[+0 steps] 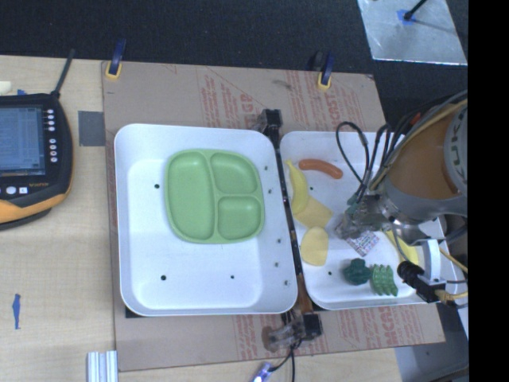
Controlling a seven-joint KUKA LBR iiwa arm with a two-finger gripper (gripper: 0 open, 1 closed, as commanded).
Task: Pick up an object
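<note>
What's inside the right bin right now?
The right bin holds a hot dog, yellow pieces, a dark green item and a green ridged piece. The arm covers its right part.

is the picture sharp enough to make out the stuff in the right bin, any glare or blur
Camera view: even, soft lighting, faint shadows, no strong glare on the white bins. The green divided plate and hot dog read clearly; the gripper is a blurry grey clutter; the dark green item is too small to identify.
</note>
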